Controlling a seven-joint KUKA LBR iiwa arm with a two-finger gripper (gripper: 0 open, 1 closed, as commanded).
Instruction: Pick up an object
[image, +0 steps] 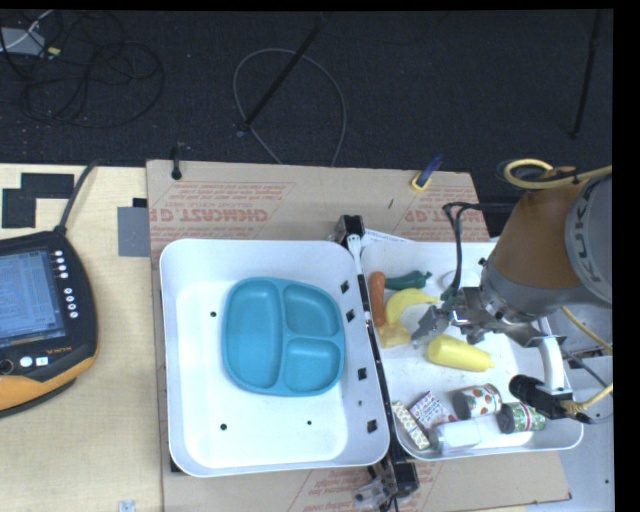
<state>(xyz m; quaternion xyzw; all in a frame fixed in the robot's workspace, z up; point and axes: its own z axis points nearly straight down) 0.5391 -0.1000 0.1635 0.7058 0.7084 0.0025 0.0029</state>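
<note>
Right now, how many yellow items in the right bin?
2: a yellow pepper-like piece below the gripper, and a paler yellow one to its upper left. The arm may hide others.

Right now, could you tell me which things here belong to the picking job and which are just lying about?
Job:
gripper
yellow toy
orange carrot
small can
right bin

Lying about:
blue divided plate
left bin
teach pendant
cables

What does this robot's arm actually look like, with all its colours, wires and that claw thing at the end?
The arm is bulky, rounded and grey, with a wide orange band above the wrist. Below it is a dark metal wrist block that carries the gripper, a small, dark two-fingered claw. Thin black cables loop up beside the wrist, and a yellowish hose curls above it.
</note>
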